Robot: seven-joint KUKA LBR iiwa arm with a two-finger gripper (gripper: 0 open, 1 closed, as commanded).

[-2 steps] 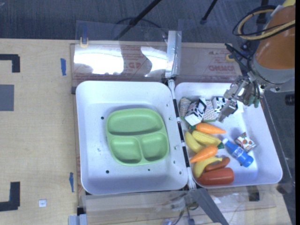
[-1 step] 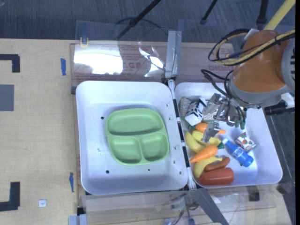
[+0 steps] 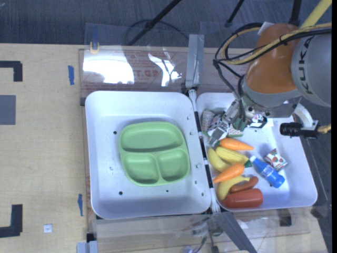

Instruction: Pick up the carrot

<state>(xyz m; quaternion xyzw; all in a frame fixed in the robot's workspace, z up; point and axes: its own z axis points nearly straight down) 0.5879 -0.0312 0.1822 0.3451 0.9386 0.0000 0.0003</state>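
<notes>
Nearest, in the right bin (image 3: pixel 308 186): red pepper (image 3: pixel 244 198), bananas, blue bottle (image 3: pixel 268 173). Two carrots seen: carrot (image 3: pixel 228 173) mid-pile, another (image 3: pixel 236 144) just below the gripper (image 3: pixel 221 128). Gripper state can't be told. "KU" is read on the arm (image 3: pixel 316 67). Green tray (image 3: pixel 154 153) in left bin.

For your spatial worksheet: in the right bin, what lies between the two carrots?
A yellow banana lies between the upper carrot and the lower carrot, seen in the camera view.
</notes>
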